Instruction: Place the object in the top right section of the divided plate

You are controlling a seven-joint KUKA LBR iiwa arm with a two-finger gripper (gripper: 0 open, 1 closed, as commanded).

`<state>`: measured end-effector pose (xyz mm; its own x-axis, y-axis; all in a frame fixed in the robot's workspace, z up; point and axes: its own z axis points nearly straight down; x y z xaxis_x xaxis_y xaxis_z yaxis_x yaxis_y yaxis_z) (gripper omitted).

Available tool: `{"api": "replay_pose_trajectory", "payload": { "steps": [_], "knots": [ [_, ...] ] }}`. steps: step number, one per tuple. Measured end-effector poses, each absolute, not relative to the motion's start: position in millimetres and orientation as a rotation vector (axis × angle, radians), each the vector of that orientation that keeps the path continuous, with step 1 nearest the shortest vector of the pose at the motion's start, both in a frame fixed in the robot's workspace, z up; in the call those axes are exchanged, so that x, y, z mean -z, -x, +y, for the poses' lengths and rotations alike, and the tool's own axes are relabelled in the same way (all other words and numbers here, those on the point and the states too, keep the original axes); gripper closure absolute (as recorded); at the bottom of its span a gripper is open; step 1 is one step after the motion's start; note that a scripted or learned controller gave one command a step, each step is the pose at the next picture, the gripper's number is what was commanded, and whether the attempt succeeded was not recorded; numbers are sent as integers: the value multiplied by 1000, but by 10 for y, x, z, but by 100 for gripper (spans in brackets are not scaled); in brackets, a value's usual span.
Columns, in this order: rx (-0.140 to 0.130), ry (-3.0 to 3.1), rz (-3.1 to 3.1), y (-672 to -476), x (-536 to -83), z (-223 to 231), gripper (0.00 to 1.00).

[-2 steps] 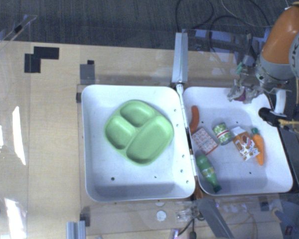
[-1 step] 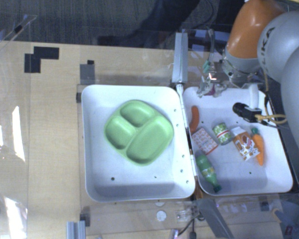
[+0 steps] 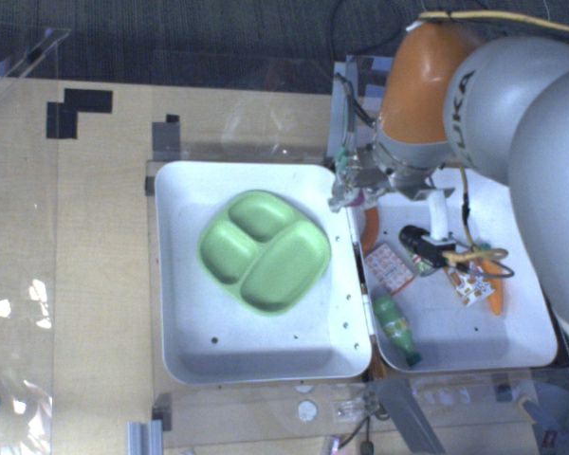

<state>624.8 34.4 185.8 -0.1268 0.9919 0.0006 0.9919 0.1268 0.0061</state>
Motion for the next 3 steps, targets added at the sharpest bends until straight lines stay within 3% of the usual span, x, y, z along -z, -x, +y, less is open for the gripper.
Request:
{"api": "replay_pose_trajectory", "payload": {
  "steps": [1,2,3],
  "knots": [
    [-8,-2074,2355,-6249,-1859,340,0],
    [-17,-2069,2354,-6268,-1975,352,100],
    [-8,-1612,2691,-6290,-1863,850,100]
  ]
}}
